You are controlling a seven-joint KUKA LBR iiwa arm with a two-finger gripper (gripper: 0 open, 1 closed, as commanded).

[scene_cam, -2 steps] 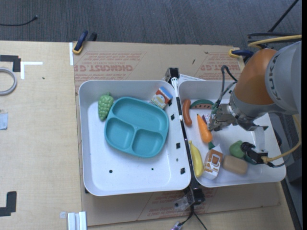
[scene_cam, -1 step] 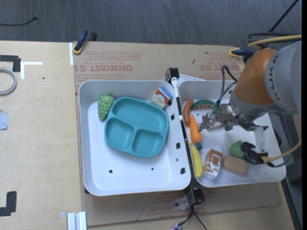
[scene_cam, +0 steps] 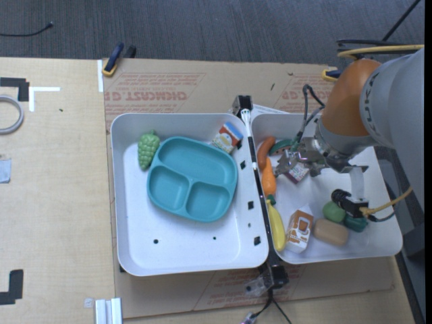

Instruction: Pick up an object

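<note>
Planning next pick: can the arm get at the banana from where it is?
Probably yes. The banana lies uncovered along the right bin's left wall; the hand is just above it. The wall may crowd a finger.

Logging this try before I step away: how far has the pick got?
Done: the arm has reached into the right bin, and the gripper sits low by the carrot. In hand: nothing that I can see between its fingers. Left: grasp and lift; the carrot, banana and small carton lie on the bin floor.
</note>
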